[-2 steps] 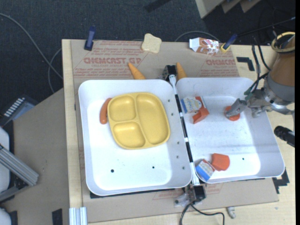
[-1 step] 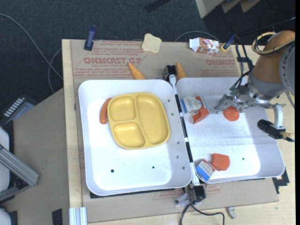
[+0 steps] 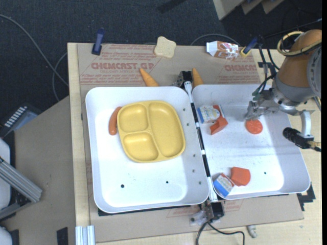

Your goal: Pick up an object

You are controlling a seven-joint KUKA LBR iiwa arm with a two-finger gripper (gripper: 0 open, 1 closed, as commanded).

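In the right bin [image 3: 286,162] lie a round red-orange object [image 3: 254,127], a small white and blue carton [image 3: 207,113] with a red piece [image 3: 218,125] beside it, an orange block [image 3: 240,176] and a blue and white packet [image 3: 223,185] near the front edge. My gripper [image 3: 254,111] hangs over the bin's back right part, just behind and above the round red-orange object. Whether it touches that object is unclear. Nothing visibly sits in the gripper.
The left bin [image 3: 153,188] holds a yellow divided plate [image 3: 151,130] and a sausage [image 3: 113,121] by its left side. Behind the bins lie a bread slice [image 3: 165,46], two carrots [image 3: 148,77] and a small carton [image 3: 223,49]. Cables run at the right.
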